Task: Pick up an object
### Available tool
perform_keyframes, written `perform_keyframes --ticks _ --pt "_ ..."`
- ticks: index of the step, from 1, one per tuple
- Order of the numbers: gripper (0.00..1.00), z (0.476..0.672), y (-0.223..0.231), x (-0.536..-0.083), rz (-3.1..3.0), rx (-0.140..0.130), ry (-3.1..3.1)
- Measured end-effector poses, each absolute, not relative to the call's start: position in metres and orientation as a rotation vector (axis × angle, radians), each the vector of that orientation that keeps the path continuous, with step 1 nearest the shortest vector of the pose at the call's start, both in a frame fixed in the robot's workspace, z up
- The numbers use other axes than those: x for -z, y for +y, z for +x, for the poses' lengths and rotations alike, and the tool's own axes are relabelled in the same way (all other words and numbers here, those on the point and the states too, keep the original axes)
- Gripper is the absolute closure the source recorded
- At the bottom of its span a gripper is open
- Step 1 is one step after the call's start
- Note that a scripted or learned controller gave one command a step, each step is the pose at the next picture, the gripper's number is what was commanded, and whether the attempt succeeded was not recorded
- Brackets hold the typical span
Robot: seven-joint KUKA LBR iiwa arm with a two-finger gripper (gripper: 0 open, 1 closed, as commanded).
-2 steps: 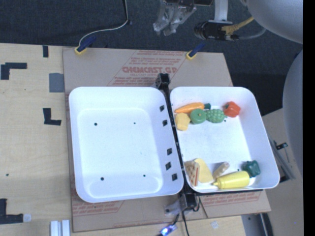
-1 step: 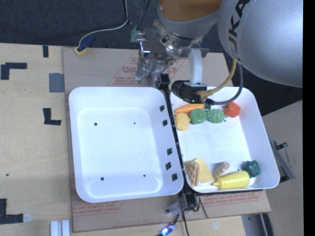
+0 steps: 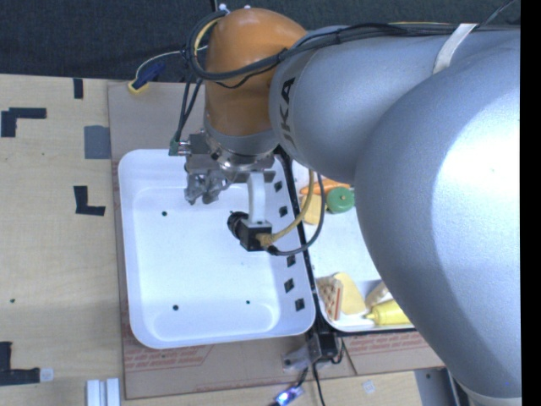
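Camera view. Arm [image 3: 406, 142]: reaches in from right, over both bins. Pincer [image 3: 203, 191]: low over the left bin [image 3: 144, 252], at its upper part; state cannot be told, nothing seen in it. Task status: judged not done, pick still ahead. Candidates: green piece [image 3: 341, 199], orange piece [image 3: 314, 188], wafer-like block [image 3: 330, 294], yellow item [image 3: 386, 314], all in right bin [image 3: 359, 248], partly hidden under arm. Tabletop [image 3: 51, 252]: black marks.
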State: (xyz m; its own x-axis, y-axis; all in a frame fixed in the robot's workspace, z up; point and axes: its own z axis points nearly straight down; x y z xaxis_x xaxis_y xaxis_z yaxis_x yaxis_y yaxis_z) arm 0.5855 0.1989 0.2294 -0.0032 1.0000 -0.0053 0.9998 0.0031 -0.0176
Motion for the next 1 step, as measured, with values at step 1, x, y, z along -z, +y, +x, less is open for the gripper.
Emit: perform_keyframes --ticks 1 --pt "1.0 0.5919 0.22 -0.3716 -2.219 0.018 -2.23"
